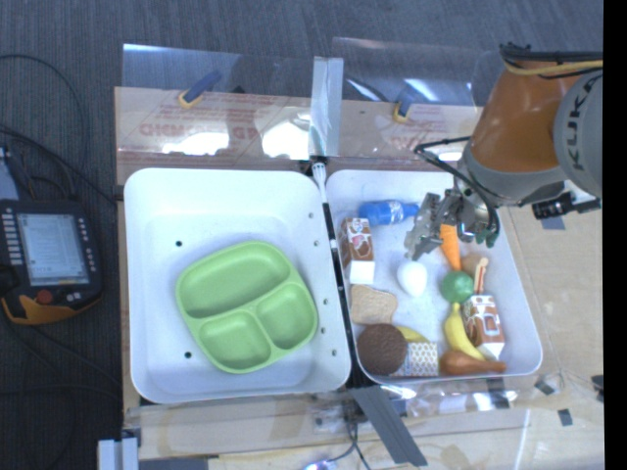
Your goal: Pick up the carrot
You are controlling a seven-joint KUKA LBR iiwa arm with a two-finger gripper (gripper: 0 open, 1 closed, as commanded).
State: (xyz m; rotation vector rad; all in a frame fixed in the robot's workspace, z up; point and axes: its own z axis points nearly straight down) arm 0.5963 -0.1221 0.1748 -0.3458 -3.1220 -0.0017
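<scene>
The carrot (450,247) lies in the right bin (524,306), long axis running far-to-near, just beside the end effector (443,225), whose grip state I cannot tell. Just near of it sits a green ball (457,287), left a smooth white egg (412,279), farther left a blue bottle (387,211).

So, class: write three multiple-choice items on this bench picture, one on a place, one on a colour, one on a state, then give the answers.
1. Where is the carrot?
A. right bin
B. left bin
C. floor

2. What colour is the tray?
A. red
B. green
C. blue

3. How does the bottle sit?
A. upright
B. hanging
C. on its side

Answers: 1 A, the carrot lies in the right bin by the pincer. 2 B, the divided tray in the left bin is light green. 3 C, the bottle's length runs along the bin floor.
</scene>
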